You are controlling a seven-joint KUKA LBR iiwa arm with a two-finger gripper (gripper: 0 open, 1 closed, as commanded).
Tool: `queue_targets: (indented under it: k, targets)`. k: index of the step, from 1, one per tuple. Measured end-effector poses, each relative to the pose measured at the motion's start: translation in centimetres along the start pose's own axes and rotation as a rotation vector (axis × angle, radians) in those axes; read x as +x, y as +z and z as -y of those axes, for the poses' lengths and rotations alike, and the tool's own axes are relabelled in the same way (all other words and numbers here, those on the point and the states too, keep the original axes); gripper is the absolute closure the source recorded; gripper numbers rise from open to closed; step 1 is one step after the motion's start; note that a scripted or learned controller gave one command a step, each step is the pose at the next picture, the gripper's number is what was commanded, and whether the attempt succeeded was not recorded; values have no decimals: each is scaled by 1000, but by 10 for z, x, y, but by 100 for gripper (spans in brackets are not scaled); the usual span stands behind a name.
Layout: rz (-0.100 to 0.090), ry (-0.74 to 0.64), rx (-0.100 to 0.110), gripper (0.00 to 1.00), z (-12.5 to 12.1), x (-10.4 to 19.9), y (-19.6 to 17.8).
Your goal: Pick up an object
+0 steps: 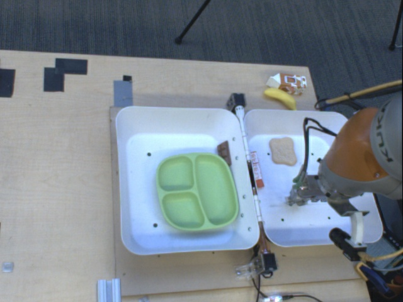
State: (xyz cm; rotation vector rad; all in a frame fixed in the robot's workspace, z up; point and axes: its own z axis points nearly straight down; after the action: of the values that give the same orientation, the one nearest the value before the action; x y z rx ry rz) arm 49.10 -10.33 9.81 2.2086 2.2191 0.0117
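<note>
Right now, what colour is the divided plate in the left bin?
Light green; the divided plate shows clearly in the camera view.

We count two white bins on the bench: a left bin (126, 187) and a right bin (277, 234). Left bin: one green divided plate (197, 192) with three compartments, and one small brown piece (223, 149) near the plate's far corner. Right bin: one tan slice (283, 150) and one red-and-white packet (255, 170) along its left wall. On the bench beyond the bins: one banana (279, 97) and one small carton (291, 80).
</note>
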Motion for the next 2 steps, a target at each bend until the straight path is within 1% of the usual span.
queue_targets:
  k: [1,2]
  targets:
    - [0,0,0,0,0,0,0]
    - [0,-3,-3,100,-2,1,-10]
